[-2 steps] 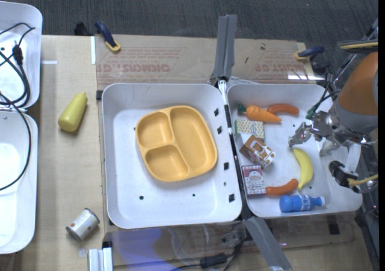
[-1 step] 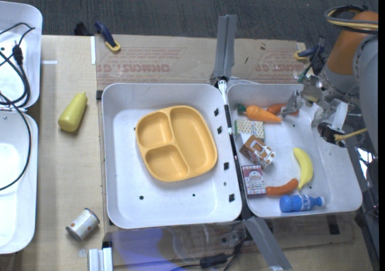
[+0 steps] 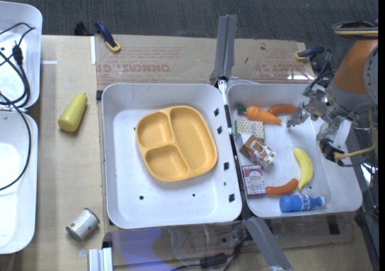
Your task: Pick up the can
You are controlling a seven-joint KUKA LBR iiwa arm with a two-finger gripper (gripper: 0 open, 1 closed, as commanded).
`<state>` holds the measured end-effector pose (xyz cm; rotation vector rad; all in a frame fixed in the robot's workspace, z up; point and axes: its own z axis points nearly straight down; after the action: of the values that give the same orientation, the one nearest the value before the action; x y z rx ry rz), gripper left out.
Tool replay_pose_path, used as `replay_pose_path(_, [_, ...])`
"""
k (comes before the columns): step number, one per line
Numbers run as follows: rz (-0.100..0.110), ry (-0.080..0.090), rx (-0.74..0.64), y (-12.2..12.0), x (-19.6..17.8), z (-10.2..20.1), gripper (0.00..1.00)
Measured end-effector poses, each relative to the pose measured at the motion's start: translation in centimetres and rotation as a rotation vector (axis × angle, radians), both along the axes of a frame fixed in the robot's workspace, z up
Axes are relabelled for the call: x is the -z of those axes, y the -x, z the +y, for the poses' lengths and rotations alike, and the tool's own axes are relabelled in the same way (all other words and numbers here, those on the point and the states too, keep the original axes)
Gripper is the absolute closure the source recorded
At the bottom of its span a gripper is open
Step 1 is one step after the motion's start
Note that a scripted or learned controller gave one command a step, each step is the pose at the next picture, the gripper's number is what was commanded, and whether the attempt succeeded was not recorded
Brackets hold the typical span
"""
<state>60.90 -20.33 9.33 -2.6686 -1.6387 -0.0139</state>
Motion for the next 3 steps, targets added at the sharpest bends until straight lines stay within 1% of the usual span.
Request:
replay_pose_path(1, [0.011, 0.012, 0.205, 4.5, 0.4, 8.6, 0.00])
replay_pose_path(2, [0.010, 0.012, 0.211, 7.1, 0.4, 3.8, 0.00])
replay_pose_path(3, [0.009, 0.013, 0.239, -1.2, 0.4, 0.9, 0.00])
